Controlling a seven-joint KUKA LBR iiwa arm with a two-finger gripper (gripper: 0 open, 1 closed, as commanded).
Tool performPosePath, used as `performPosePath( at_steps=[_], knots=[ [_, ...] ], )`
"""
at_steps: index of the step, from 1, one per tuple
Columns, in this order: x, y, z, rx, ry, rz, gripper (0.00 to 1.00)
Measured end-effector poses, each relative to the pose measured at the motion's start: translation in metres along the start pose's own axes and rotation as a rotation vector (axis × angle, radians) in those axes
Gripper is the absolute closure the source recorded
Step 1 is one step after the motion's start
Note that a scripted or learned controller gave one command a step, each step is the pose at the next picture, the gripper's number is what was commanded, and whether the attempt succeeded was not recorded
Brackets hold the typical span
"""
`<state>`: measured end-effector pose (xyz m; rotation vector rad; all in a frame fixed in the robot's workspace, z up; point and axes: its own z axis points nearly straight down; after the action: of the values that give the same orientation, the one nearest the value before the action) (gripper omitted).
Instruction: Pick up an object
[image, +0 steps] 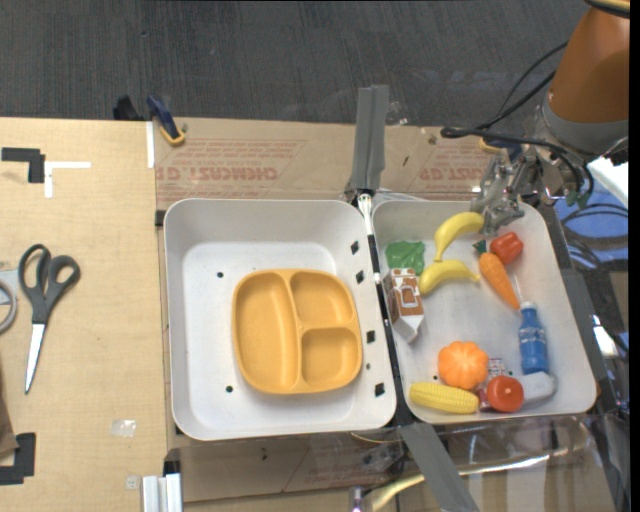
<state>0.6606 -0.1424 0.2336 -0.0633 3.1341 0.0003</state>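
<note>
Camera view: the gripper (497, 205) is seen at the right bin's (566, 300) far edge, finger state untellable, with the red pepper (507, 247) lying just nearer, beside a banana (457, 231)

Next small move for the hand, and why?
Probably straight down. The hand hovers at the right bin's far edge, with the upper banana and red pepper just below it; nothing shows between its fingers.

The arm (597, 60) runs off the frame's top-right corner — end effector (497, 205) fingers indistinct.
</note>
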Motion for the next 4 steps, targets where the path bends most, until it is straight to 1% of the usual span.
performPosePath(
  at_steps=[1, 2, 3, 4],
  knots=[
    [-0.001, 0.0, -0.01, 0.001, -0.005, -0.002, 1.0],
    [0.001, -0.011, 0.139, 0.001, 0.0, -0.113, 1.0],
    [0.053, 0.003, -0.042, 0.0, 0.001, -0.231, 1.0],
    [0.083, 0.019, -0.08, 0.0, 0.001, 0.016, 1.0]
  ],
)
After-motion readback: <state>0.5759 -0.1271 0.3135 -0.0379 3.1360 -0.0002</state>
